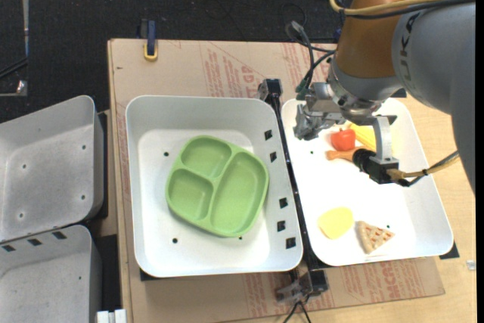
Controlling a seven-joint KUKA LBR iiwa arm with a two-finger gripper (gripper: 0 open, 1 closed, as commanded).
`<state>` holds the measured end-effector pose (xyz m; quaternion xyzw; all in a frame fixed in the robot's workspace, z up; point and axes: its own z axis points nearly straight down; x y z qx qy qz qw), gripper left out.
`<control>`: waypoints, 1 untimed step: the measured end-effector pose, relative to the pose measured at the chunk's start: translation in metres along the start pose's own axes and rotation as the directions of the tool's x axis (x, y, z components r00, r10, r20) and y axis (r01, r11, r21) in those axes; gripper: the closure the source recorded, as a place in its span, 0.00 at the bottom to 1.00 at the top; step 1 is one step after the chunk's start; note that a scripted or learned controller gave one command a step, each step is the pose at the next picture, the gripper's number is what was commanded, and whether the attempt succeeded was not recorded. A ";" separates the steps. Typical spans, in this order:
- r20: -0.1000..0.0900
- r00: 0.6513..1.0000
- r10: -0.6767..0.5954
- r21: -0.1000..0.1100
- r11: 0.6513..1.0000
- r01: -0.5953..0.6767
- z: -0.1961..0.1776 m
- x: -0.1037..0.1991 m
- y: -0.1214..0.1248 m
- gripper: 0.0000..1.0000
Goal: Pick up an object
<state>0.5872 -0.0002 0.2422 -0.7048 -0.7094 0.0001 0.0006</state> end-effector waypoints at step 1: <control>-0.001 1.000 -0.002 -0.003 1.000 0.002 -0.007 0.051 0.006 1.00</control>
